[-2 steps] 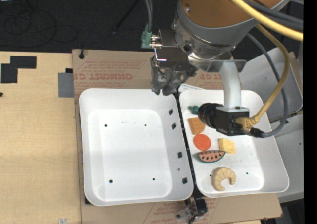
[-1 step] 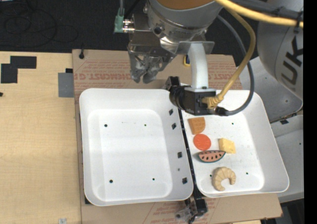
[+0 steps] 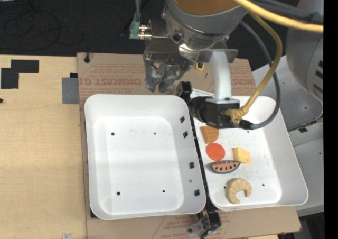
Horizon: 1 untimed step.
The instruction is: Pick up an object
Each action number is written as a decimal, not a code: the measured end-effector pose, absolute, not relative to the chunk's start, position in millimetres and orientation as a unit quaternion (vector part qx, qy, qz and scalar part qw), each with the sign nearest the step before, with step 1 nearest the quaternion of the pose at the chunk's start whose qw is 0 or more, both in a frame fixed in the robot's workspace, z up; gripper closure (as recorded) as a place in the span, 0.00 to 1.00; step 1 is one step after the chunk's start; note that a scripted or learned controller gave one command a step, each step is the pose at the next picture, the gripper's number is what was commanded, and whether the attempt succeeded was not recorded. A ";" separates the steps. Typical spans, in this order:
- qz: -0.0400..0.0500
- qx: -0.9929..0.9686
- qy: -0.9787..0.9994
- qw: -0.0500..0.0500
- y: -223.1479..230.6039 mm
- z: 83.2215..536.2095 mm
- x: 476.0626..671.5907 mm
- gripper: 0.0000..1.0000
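Note:
My gripper (image 3: pixel 161 80) hangs over the far rim of the left bin (image 3: pixel 97 148), near its back right corner, and I see nothing in it. The objects all lie in the right bin (image 3: pixel 288 161). They are an orange wedge (image 3: pixel 210 134), a red-orange disc (image 3: pixel 215 152), a yellow cheese block (image 3: pixel 242 155), a watermelon slice (image 3: pixel 225 166) and a croissant (image 3: pixel 238 189). The gripper is up and to the left of them, well apart from each one.
The two bins sit side by side on a cardboard sheet (image 3: pixel 105 74), joined by black clips (image 3: pixel 191 165) along the shared rim. The big arm body looms over the back of the right bin. A wooden bench top (image 3: pixel 37 143) stretches to the left.

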<state>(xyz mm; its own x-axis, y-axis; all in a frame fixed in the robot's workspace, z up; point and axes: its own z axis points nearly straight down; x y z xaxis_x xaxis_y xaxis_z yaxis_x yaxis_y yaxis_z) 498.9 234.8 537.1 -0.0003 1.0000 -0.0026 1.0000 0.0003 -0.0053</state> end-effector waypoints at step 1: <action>0.004 -0.705 -0.709 0.002 236.4 546.6 498.9 1.00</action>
<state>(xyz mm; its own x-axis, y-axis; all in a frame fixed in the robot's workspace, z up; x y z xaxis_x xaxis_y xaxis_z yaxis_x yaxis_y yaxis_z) 498.9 236.4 546.6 -0.0062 1.0000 -0.0038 0.9999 0.0062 -0.0088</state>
